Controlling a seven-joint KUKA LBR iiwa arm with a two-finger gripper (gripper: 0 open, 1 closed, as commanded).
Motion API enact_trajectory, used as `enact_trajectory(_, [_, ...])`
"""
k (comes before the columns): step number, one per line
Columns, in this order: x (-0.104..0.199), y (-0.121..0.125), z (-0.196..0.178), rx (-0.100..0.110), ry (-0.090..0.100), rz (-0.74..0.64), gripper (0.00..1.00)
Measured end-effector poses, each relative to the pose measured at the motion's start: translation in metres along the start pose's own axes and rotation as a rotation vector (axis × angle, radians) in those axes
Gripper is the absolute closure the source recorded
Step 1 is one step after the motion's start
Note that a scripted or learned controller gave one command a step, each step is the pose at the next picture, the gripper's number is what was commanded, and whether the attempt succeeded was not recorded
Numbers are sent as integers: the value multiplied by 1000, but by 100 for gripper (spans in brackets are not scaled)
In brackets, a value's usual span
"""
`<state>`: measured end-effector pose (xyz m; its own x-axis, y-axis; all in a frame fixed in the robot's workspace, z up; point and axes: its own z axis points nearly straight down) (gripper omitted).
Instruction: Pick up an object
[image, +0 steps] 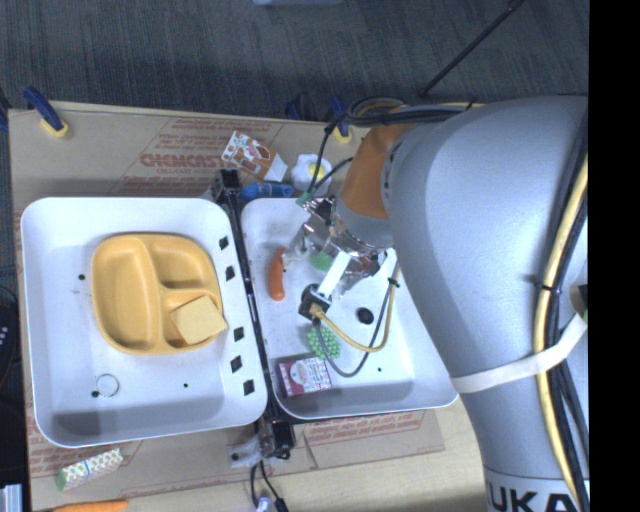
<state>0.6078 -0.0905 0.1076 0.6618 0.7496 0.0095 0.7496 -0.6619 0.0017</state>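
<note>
Where the grey arm reaches in from the right, the gripper (316, 236) is seen low over the far-left part of the right bin (420, 385). Whether it is set wide or narrow cannot be told, since its tip is masked by the wrist hardware. An orange carrot-shaped piece (277, 275) is found just beside the gripper, toward the view's left and a little nearer the camera, lying on the bin floor along the bin's left wall. A small green piece (322, 260) is seen close under the gripper, on its near side; whether it is touched cannot be told. Farther on that near side, a green studded item (325, 345) is seen, and beyond it a maroon carton (303, 375) is lodged against the bin's near wall. Well apart from the gripper, to the view's left, a yellow divided plate (130, 290) is set in the left bin (50, 300), with a yellow block (198, 320) lying in it.
</note>
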Motion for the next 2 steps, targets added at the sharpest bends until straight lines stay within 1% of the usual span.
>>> enact_trajectory(1, [-19, -18, 16, 10, -13, 337, 0])
enact_trajectory(2, [50, -43, -84, 6, -10, 203, 0])
